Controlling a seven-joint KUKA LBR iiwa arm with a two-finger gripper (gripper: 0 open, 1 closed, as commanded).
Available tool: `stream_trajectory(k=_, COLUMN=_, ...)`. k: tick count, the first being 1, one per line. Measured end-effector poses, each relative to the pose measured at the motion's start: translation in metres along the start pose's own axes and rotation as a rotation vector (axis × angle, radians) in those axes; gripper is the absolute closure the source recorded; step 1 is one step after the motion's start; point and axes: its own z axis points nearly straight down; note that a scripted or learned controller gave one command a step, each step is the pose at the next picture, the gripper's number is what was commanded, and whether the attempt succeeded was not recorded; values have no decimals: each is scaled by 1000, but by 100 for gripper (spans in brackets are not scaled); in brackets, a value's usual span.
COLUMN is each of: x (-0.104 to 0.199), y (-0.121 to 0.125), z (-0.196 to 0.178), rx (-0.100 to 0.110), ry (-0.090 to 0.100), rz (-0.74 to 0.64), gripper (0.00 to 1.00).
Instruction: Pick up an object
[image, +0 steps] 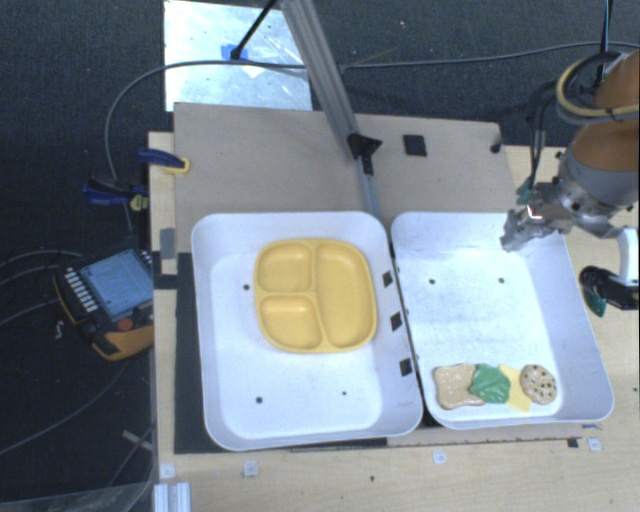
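Nearest the camera, along the front wall of the right bin (590, 370), lies a tight row of small flat play-food pieces: a toast slice (456, 385), a green leaf (490, 383) lapping over it, a yellow wedge (517, 396) partly under the leaf, and a cookie (538, 383) at the right end. Any of these could serve as the thing to pick up. They sit close against the front rim, probably having slid or been dropped there, which leaves little room on the near side for a finger to come down; the approach looks easier from the far side, where the bin floor is bare. The cookie (least overlapped) seems the cleanest target, though the right wall is near it.

In the left bin (225, 400), further back and about centred, a yellow divided tray (315, 296) lies flat with bare floor all round it. It is broad and shallow, so likely awkward for two fingers except at the rim.

Farthest, the gripper (521, 229) hangs over the right bin's far right corner, well apart from the food row. Nothing shows between its fingers; how far they are spread I cannot tell, as the tip is small and blurred. The open stretch of bin between it and the pieces gives a free path forward.
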Motion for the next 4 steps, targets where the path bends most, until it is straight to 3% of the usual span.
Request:
stream_trajectory(k=3, x=142, y=22, z=18, rx=1, ry=1, rz=-3, gripper=100)
stream_trajectory(k=4, x=198, y=30, z=4, rx=0, ry=3, rz=-5, gripper=100)
